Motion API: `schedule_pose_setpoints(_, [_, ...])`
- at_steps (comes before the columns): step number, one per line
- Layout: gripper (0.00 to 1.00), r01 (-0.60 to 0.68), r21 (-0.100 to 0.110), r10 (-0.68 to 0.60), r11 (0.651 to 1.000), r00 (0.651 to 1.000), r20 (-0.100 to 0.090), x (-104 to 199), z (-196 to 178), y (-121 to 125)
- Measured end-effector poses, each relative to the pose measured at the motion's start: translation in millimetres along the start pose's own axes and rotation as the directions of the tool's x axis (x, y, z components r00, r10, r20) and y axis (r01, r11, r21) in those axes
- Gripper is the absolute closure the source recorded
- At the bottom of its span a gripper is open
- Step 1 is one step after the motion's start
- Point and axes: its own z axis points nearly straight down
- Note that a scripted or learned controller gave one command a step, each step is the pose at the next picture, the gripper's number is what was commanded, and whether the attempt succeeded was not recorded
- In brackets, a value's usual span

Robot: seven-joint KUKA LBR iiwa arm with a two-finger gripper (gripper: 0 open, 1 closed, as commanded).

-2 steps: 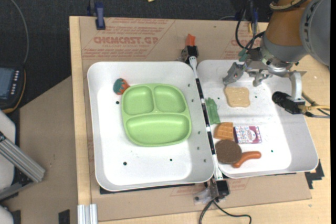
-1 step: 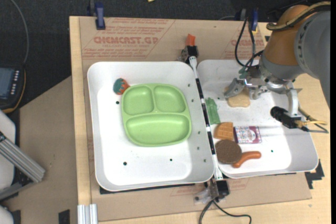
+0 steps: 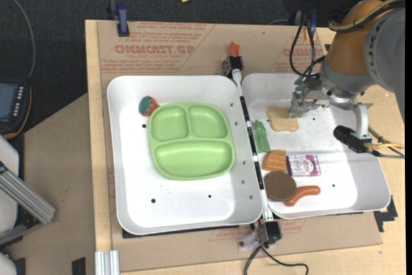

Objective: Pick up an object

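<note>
Camera view shows the claw [image 3: 300,104] low in the right bin [image 3: 360,199], right at the tan bread-shaped piece [image 3: 283,120] that lies near the bin's back left. It may be touching that piece's upper edge, but whether the claw is spread or pinched I cannot tell. Nothing is lifted yet, so the pick looks barely begun: grasp and raise are both left. Other candidates sit nearer the front: a green stick [image 3: 259,136], an orange block [image 3: 275,160], a pink packet [image 3: 303,165] and a brown round [image 3: 280,185]. The left bin [image 3: 129,203] carries a green divided plate [image 3: 191,140]. The arm's bulk is cut off at the right.
</note>
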Motion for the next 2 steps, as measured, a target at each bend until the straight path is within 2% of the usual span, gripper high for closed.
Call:
schedule_pose_setpoints(1, [1.00,0.010,-0.009,-0.010,1.000,1.000,-0.003,80.8,-88.7,1.2])
schedule_pose_setpoints(2, [0.00,0.002,0.002,-0.002,1.000,1.000,-0.001,74.9,-82.3,-1.3])
